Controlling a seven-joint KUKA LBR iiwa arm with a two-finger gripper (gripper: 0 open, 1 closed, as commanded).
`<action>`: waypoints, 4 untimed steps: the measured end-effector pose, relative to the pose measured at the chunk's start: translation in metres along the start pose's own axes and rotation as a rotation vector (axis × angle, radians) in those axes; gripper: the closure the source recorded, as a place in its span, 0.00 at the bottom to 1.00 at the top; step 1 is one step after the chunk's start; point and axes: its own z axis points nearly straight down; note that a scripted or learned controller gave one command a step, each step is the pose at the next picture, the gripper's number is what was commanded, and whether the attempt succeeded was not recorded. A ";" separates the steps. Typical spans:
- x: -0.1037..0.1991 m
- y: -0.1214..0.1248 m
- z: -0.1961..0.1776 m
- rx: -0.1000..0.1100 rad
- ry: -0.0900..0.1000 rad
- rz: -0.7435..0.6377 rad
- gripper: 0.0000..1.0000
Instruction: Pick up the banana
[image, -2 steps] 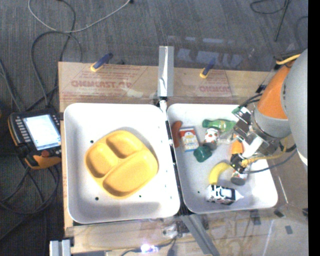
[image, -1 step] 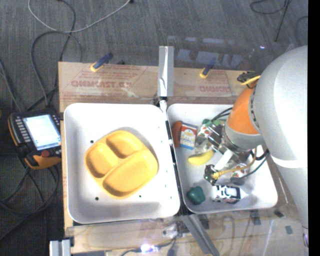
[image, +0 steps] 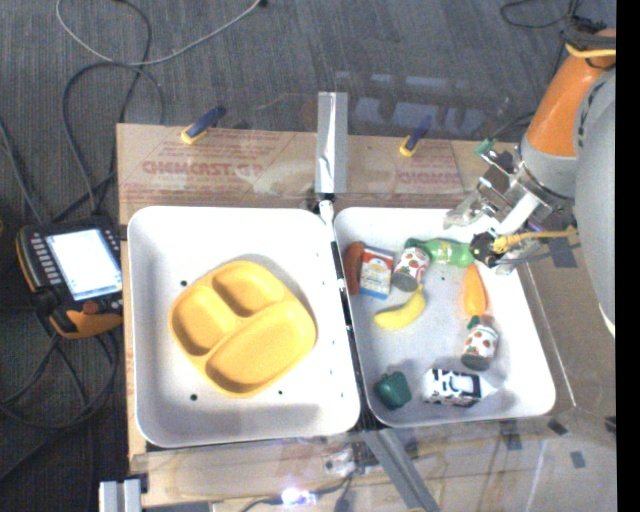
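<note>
Dark grey carpet (image: 250, 50) underfoot, crossed by loose black cables (image: 100, 70) at ten o'clock. Brown cardboard sheet (image: 240, 170) with faded red lettering spread over the bench, pinned by two blue-and-yellow clamps (image: 203, 122) along the twelve o'clock edge. Handheld control pendant (image: 70, 270) with lit screen at nine o'clock. Metal post (image: 331, 145) upright at centre top. Even overhead light, soft shadows.

Item count, both bins

Two white bins (image: 150, 400); one yellow tray (image: 243, 327); one banana (image: 400, 313); one carrot (image: 474, 290); two spotted cans (image: 481, 343).
</note>
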 end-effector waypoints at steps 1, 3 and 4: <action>0.031 -0.012 0.098 0.002 -0.001 0.047 0.00; 0.044 0.018 0.167 -0.006 0.003 0.265 1.00; 0.044 0.018 0.167 -0.007 0.003 0.265 0.00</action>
